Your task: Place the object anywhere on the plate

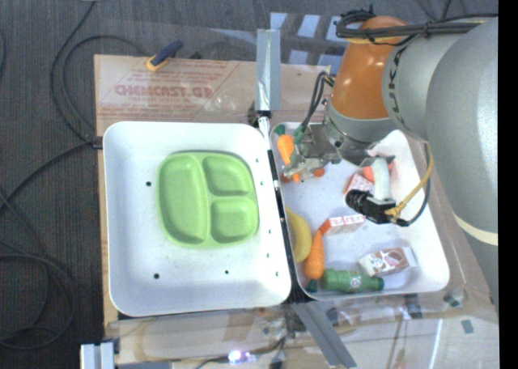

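One fixed cam above bench, slanted down on both bins (pixel 121 197).

bench (pixel 162 92), two white bins (pixel 129 278) side by side

The grey arm (pixel 453 76) reaches in from the right, its gripper (pixel 301 161) lowered.

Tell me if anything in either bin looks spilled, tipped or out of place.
Nothing stands out. The green plate lies flat in the left bin. The banana, carrot and green bottle lie loosely in the right bin, unspilled.
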`<action>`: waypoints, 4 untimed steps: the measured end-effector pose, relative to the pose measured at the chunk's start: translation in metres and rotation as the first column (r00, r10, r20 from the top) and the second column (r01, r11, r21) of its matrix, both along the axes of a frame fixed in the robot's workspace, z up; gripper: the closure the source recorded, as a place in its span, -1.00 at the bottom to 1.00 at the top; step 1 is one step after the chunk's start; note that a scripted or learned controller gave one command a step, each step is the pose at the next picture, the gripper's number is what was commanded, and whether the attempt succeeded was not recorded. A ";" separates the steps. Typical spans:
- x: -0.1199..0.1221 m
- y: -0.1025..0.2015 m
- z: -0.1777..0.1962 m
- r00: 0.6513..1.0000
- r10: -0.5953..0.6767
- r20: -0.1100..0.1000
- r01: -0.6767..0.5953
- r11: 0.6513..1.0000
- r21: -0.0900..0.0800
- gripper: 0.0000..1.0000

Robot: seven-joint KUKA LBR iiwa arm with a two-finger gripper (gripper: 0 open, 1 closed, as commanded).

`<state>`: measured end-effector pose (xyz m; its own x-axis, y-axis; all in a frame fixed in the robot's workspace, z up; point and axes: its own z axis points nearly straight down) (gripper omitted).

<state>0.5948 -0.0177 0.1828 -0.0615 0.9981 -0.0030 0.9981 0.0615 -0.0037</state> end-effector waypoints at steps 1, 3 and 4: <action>0.037 0.012 -0.013 0.999 -0.020 -0.050 0.020 1.000 0.001 1.00; -0.010 0.074 0.000 0.968 0.250 0.000 -0.250 0.968 0.003 1.00; -0.010 0.074 0.000 0.968 0.250 0.000 -0.250 0.968 0.004 -1.00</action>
